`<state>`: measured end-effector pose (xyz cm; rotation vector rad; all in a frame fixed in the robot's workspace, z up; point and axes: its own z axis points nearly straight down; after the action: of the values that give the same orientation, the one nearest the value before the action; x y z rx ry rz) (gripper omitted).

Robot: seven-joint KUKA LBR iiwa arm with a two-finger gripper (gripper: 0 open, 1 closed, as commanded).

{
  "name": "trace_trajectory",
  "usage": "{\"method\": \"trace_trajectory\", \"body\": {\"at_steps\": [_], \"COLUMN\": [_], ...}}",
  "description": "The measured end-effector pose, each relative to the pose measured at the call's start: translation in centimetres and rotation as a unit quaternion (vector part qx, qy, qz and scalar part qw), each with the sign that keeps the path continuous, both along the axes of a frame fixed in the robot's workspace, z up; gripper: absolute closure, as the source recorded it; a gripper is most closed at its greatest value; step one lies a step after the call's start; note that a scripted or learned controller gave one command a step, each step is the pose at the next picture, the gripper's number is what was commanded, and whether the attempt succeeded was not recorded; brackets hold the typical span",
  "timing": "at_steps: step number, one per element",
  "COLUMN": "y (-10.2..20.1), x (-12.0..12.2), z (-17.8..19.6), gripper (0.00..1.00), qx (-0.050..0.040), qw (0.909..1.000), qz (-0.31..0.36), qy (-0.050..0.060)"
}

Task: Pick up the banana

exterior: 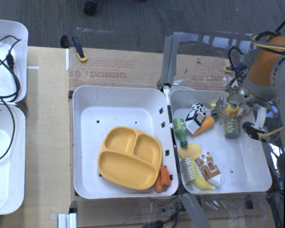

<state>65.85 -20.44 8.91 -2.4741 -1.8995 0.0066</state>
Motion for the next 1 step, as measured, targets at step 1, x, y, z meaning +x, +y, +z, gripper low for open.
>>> {"method": "trace_trajectory", "body": {"at_steps": [1], "y": [-0.33], "x": [0.14], "z": [1.51], "gripper": [0.0], "qx": [-0.0037], "qw": [0.9999], "qz": [0.009], "qy": [-0.006]}}
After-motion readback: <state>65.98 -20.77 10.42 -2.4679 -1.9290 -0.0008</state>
